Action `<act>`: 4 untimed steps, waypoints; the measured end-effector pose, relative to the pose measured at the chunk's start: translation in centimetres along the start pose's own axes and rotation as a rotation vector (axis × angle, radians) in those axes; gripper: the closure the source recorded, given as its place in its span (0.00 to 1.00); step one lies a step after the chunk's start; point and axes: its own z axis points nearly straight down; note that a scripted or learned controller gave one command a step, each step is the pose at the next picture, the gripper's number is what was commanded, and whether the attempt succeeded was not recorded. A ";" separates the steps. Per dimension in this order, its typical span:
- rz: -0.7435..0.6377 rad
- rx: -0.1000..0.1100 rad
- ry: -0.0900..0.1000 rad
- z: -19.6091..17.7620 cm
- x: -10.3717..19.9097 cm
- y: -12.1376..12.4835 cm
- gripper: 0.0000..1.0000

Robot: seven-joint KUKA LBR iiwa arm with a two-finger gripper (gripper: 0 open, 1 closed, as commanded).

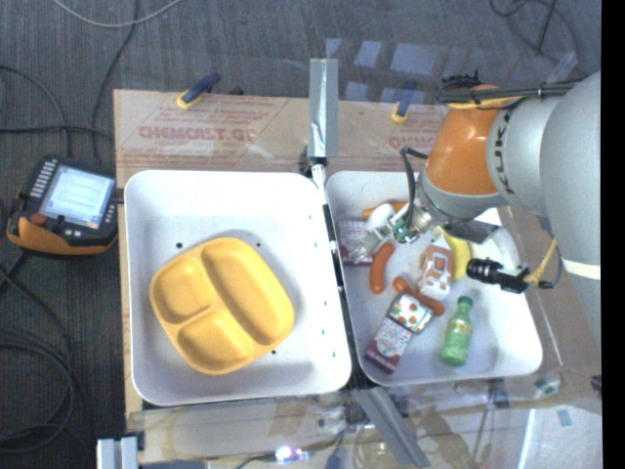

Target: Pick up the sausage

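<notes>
Tool [405, 225] low over the upper middle of the right bin [522, 355], under the orange band [461, 159] of the grey arm [571, 154]; spread or pressed together, cannot tell, hidden by wrist and clutter. Sausage [381, 266] lying aslant on the bin floor just below and left of the tool, orange-red, close to the bin's left wall. Beside it, a dark packet [354, 242] to the upper left, a red-and-white pouch [436, 270] to the right, a yellow item [456, 252] partly under the arm. Lower down, a printed packet [398, 330] and a green bottle [456, 331] side by side. In the left bin [146, 203], 1 yellow 3-compartment tray [221, 304]. On the floor at far left, a pendant controller [66, 205], off the tabletop [220, 130].
</notes>
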 end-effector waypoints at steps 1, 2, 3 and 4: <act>0.000 0.001 0.001 0.0 0.0 0.0 0.00; -0.241 0.018 0.012 0.8 0.2 -3.8 0.00; -0.239 0.012 0.012 -0.2 0.2 -3.6 1.00; -0.260 0.025 0.020 -15.0 2.2 3.5 1.00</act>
